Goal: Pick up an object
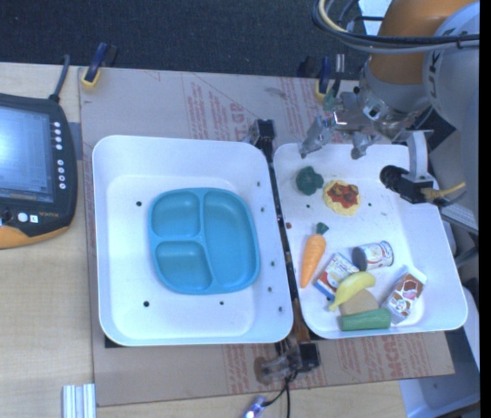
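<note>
My gripper [334, 145] hangs over the far edge of the right bin [444, 252], its two fingers [310, 144] spread open with nothing between them. Just in front of it lie a dark green broccoli [309, 179] and a small pizza [343, 197]. Nearer the bin's front are an orange carrot [313, 259], a small can [374, 255], a yellow banana [352, 287], a green cucumber [365, 320], a carton [406, 295] and a colourful packet [336, 272].
The left bin [110, 233] holds a blue divided plate [202, 238]. A teach pendant [15, 172] lies on the bench at far left. A black part [402, 184] reaches over the right bin's right side. Clamps sit between the bins at back and front.
</note>
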